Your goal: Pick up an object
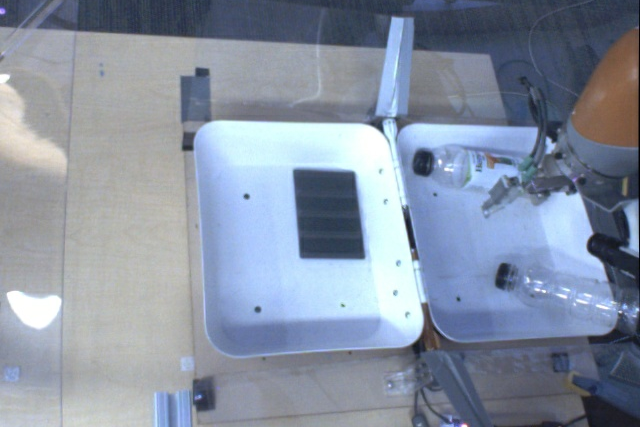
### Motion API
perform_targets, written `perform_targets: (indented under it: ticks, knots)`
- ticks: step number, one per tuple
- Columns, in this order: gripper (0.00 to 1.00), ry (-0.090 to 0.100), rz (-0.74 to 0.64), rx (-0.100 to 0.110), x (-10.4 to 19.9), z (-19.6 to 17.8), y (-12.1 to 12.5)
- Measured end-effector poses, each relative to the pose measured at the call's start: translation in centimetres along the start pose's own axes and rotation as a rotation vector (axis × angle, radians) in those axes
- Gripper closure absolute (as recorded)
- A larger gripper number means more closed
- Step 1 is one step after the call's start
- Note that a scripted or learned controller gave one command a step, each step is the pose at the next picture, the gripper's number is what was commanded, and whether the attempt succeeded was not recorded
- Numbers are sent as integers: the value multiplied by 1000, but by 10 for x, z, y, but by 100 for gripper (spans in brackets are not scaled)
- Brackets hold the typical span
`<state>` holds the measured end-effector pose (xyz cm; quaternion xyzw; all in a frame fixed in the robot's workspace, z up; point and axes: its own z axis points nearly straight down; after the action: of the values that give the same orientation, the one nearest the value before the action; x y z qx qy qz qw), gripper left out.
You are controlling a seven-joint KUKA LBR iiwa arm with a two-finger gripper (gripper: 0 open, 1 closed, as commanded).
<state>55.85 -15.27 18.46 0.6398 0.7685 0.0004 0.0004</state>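
Camera view, from above the tabletop [110,215]: my arm [610,105] reaches in from the right over the right bin [560,330], its orange band just above the wrist, and my jaws [515,187] hang over the upper part of that bin. Nothing is lifted. I judge the pick as not yet made: no object sits between my fingers, and both bottles lie on the bin floor.

My jaws stand apart, spread fairly wide as far as this slanted view lets me read them. One thin finger [497,199] angles down and to the left, its tip close to the bin floor.

The clear bottle with a dark cap [455,164] lies on its side along the bin's upper edge, cap toward the left wall. Its body end runs right up to my jaws; whether a finger touches it I cannot tell, but the bottle is beside them, not between them.

A second clear bottle [555,289] lies on its side well below my jaws, near the bin's lower right, cap pointing left.

The left bin [230,295] holds a flat dark ribbed slab [329,213], well apart from my jaws.

What remains, in my judgement, is the whole grasp: closing on something and raising it.
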Motion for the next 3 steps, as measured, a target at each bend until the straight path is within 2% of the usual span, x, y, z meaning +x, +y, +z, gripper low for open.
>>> perform_targets:
  ticks: [1,2,3]
  knots:
    - [0,-7,-123,-15,-5,94,-65]
    - [0,-4,294,-15,-31,95,-48]
    - [0,-7,23,-16,-32,95,-61]
